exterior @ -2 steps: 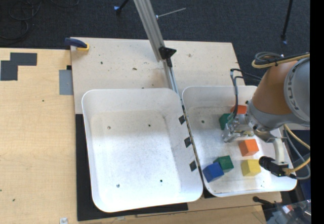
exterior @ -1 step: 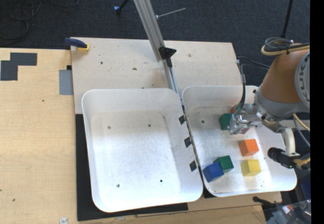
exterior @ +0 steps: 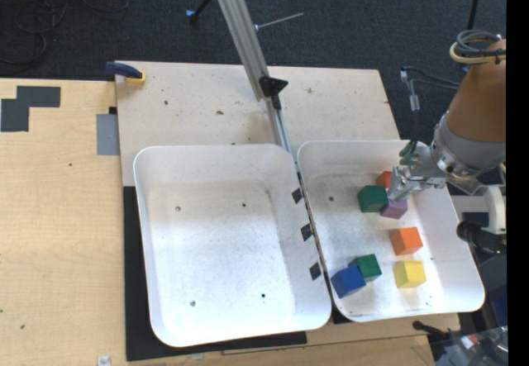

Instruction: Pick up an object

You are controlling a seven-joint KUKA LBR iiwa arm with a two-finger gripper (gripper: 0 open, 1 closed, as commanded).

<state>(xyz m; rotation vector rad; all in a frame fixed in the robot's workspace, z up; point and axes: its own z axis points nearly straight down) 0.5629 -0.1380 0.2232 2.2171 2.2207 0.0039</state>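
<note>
Nearest the lens sits the broad, shallow white plastic bin on the left (exterior: 165, 191), its floor bare, and I judge it is kept that way as the drop-off side. Beside it, touching along a clipped seam, lies the matching white bin on the right (exterior: 463, 294), which holds all the blocks so that everything falls within my reach from three o'clock.

My grey arm with its orange band (exterior: 479, 108) leans in over the right bin's far corner. My gripper (exterior: 407, 181) hangs low at the bin's one o'clock region, right over a tight cluster. Whether my fingers are spread or closed I cannot tell, since they merge with the blocks beneath, so I claim no hold on anything.

The likely target, as I judge it, is the dark green cube (exterior: 373, 199), lying just at eight o'clock of my tip and seemingly touching it. A small purple block (exterior: 396, 209) sits directly at six o'clock, pressed against the green one, and a sliver of a red-orange block (exterior: 383, 179) peeks out at nine o'clock.

Well apart, toward the bin's near side, rest an orange cube (exterior: 406, 240), a yellow cube (exterior: 409, 273), a smaller green cube (exterior: 366, 266) and a blue cube (exterior: 348, 280) touching it.
</note>
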